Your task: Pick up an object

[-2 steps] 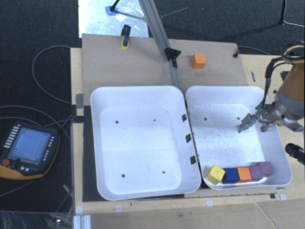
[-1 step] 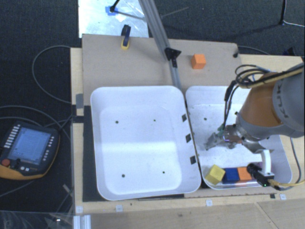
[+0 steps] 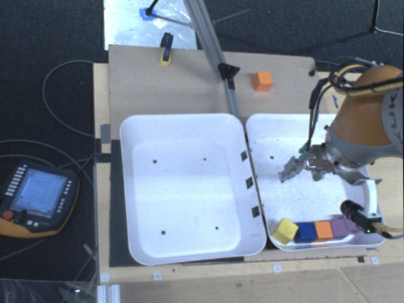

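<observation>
End effector [image 3: 303, 167] hovers over the right bin [image 3: 271, 128] — grip unclear.
Blocks [image 3: 314, 230] line the rim below it — awaiting pickup.

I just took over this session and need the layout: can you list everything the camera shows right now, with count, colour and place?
shallow plastic bins: 2, white, side by side on the bench, left bin, right bin
small cubes in a row: 4, yellow, blue, orange, purple, along the right bin's near edge
loose cube: 1, orange, on the bench board behind the right bin
clamp: 1, blue and yellow, far edge of the board
metal pole: 1, grey, slanting from the top to between the bins
teach pendant: 1, black and orange, on the dark floor at left
arm: 1, grey with orange band, from the right
gripper: 1, grey, above the right bin's middle, nothing visible between it
</observation>
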You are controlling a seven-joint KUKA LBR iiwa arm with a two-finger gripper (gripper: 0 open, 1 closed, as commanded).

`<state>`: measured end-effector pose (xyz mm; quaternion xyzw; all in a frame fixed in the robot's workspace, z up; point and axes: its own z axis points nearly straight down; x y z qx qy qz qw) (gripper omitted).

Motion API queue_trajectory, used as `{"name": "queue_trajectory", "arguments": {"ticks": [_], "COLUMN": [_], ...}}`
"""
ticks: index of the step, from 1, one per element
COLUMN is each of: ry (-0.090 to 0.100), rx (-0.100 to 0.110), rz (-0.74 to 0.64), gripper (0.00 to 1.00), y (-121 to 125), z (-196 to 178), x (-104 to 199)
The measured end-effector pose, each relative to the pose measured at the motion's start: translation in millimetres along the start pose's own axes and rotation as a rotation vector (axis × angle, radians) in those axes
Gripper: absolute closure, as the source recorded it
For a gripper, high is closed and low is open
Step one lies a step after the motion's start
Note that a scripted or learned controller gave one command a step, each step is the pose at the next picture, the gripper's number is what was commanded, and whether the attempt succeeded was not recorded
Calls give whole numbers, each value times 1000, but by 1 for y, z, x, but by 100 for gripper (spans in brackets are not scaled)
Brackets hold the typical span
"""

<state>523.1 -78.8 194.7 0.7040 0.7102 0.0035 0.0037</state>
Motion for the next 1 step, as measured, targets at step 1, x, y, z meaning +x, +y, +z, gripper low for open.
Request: {"name": "queue_trajectory", "arguments": {"ticks": [1], "ry": [-1], "rx": [4], "rz": [3], "gripper": [0], "y": [13], "z": [-34], "x": [-7]}}
